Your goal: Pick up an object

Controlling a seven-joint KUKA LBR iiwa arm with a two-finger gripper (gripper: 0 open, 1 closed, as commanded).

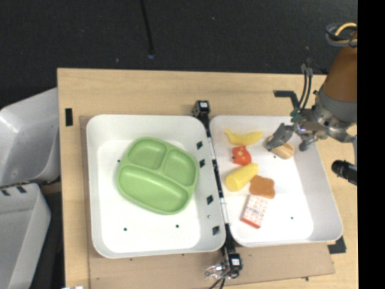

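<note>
Wooden bench on dark floor, two white bins side by side. Left bin: green divided plate. Right bin: banana, tomato, yellow piece, toast, carton. Reaching in from right, gripper low over bin's far side, fingers spread, straddling tan block, not clamped.

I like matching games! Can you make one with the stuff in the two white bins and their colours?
Things:
1. plate
2. banana
3. tomato
4. toast

Colours:
A. red
B. orange-brown
C. green
D. yellow

Pairs: 1-C, 2-D, 3-A, 4-B. The plate lies in the left bin; the other three lie in the right bin.
</note>
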